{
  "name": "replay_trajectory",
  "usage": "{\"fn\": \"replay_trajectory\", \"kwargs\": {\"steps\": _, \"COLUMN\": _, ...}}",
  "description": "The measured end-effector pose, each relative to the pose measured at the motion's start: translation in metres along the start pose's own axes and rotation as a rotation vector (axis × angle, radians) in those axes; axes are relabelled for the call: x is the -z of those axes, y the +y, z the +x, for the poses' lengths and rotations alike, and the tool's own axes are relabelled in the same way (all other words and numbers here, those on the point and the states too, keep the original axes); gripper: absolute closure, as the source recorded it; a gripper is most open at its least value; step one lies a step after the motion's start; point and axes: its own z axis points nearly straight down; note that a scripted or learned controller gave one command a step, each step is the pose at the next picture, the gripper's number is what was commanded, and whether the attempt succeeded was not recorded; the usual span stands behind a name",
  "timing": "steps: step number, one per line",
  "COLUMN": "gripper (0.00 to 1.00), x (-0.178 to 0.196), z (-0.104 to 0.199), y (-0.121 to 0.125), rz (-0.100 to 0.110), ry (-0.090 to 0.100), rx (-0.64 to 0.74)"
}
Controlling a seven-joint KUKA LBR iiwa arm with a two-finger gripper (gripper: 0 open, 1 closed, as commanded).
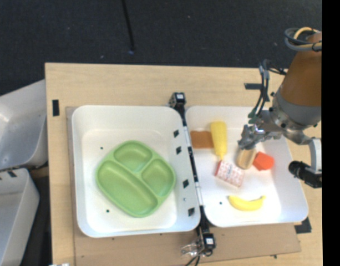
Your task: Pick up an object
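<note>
My gripper (250,140) hangs over the middle of the right bin (286,204), reaching in from the right. Directly below it, and touching or nearly touching it, stands a small tan cylinder (245,158). An orange-red block (263,161) lies just right of the cylinder. A pink-and-white patterned box (229,172) sits to its lower left. A yellow bottle-shaped object (218,137) and a brown block (201,139) lie to the gripper's left. A banana (246,203) rests near the bin's front.
The left bin (84,143) holds a green divided plate (136,177). A ridge with black clips (187,159) separates the two bins. The arm's orange and grey body (300,87) looms over the right bin's far right corner.
</note>
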Motion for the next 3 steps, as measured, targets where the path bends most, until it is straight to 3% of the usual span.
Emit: {"fn": "replay_trajectory", "kwargs": {"steps": 3, "gripper": 1.00, "x": -0.006, "z": 0.131, "y": 0.091, "rz": -0.001, "ry": 0.000, "rx": 0.002}}
